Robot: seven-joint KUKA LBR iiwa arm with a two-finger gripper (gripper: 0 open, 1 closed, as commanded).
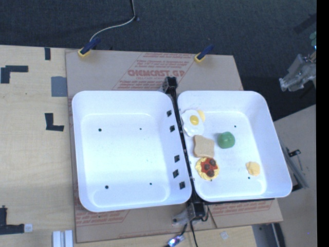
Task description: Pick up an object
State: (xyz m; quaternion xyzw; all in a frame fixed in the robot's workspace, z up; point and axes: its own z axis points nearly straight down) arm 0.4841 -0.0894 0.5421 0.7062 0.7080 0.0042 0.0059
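The blurry grey claw [297,77] holds nothing; wide or narrow, I cannot tell. The round green toy ball [225,139] sits well apart from it, alone, so easy to grab.

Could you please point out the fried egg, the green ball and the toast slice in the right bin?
fried egg [194,120], camera view, its yolk.
green ball [225,140], camera view, its top.
toast slice [204,147], camera view, its middle.

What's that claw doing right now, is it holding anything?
Claw: up at the right edge, away from the bins; whether open or closed cannot be told, and nothing is seen in it.
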